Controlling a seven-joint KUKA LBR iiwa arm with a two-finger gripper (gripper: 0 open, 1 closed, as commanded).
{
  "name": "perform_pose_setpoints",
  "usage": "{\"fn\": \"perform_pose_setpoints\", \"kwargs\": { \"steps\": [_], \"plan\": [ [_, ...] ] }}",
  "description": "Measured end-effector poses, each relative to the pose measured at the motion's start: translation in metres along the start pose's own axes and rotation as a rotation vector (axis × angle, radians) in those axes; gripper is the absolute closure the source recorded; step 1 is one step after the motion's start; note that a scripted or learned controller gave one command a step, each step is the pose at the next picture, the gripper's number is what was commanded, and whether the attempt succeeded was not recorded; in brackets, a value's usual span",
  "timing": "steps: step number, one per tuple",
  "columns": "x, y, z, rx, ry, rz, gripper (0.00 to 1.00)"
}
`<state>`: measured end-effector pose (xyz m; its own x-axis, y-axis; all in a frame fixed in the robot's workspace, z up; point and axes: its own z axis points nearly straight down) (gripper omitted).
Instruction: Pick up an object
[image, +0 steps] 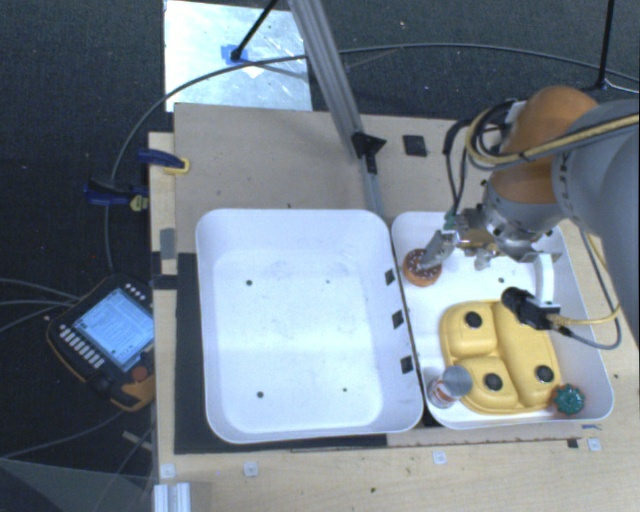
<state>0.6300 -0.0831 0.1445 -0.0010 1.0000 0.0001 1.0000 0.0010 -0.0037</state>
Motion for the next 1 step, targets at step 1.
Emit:
{"fn": "perform_pose_setpoints", "kwargs": {
  "steps": [1],
  "plan": [
    [-0.0077,0.0006,0.0419,-0.008,-0.008,0.002,0.00]
  ]
}}
